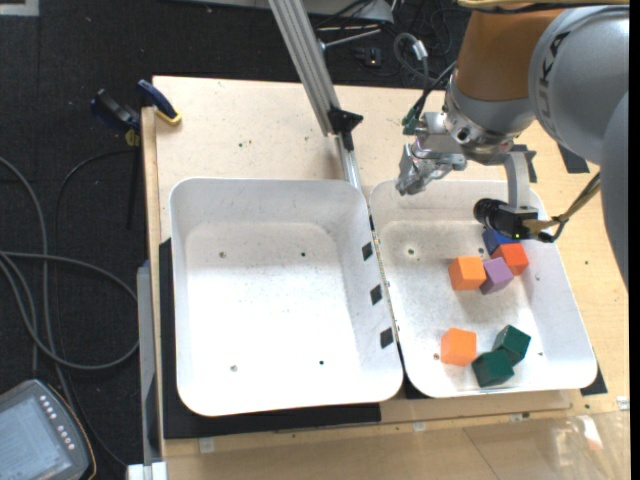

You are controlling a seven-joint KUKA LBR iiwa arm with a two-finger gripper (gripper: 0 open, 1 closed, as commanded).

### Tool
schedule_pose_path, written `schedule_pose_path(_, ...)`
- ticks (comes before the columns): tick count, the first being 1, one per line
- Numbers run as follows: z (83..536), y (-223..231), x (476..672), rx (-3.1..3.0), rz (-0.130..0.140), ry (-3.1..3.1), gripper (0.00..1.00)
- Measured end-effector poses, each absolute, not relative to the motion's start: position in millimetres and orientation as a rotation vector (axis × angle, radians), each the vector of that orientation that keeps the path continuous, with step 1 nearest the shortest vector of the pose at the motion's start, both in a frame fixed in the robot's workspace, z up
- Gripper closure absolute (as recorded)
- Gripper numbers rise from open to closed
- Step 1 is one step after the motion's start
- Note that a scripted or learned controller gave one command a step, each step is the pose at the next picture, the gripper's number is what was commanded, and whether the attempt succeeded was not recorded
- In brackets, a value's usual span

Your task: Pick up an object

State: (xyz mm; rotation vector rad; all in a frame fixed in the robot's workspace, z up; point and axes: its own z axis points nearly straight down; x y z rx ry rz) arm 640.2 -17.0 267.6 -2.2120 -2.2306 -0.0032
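Gripper (413, 180) is hanging over the right bin's (560, 368) far left corner; we are seeing nothing between its fingers and cannot tell their state. Blocks are sitting toward the right edge: orange cube (466, 273), purple block (497, 273), red-orange block (514, 257). Near edge: orange cube (459, 347), two green blocks (502, 356). Left bin (200, 208) is sitting alongside.

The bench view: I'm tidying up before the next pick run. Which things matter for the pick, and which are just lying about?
For the pick:
gripper
right bin
orange blocks
purple block
green blocks
blue block

Lying about:
left bin
blue clamp
floor cables
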Motion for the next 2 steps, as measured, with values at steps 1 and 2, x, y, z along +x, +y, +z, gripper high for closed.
schedule_pose_path(1,265.1,28.6,635.7,-2.213,0.001,-2.228,1.00)
schedule_pose_path(2,248.8,78.4,642.7,-2.213,0.000,-2.229,1.00)
